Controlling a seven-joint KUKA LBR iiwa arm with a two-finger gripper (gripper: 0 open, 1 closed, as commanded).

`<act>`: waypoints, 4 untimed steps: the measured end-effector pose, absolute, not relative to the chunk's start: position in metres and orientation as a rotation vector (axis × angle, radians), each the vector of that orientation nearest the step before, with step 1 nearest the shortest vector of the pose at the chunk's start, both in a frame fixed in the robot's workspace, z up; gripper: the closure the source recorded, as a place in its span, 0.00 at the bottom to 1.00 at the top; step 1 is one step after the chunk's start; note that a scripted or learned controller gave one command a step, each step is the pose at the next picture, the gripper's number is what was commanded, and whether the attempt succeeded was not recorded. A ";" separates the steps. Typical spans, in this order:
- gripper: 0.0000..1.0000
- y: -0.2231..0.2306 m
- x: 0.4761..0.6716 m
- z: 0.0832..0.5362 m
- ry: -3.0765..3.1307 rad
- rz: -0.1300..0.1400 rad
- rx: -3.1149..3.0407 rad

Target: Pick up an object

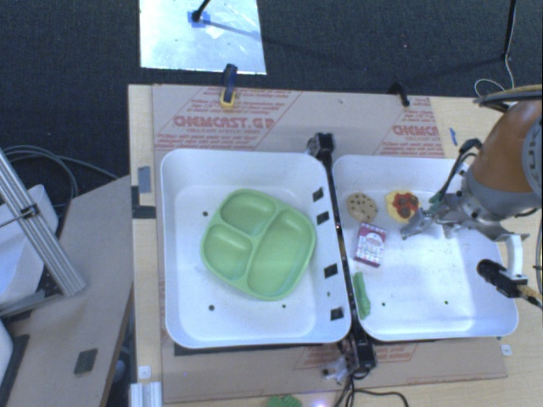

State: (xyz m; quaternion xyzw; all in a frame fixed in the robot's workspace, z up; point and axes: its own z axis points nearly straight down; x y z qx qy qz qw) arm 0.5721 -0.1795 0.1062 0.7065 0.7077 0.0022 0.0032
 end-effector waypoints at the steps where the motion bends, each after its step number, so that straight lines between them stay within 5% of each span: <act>1: 0.00 -0.176 0.602 0.084 2.225 0.004 2.214; 2: 0.00 -0.178 0.637 0.086 2.224 0.006 2.212; 3: 1.00 -0.179 0.637 0.098 2.227 0.002 2.210; 4: 1.00 -0.107 0.672 0.184 2.228 0.012 2.203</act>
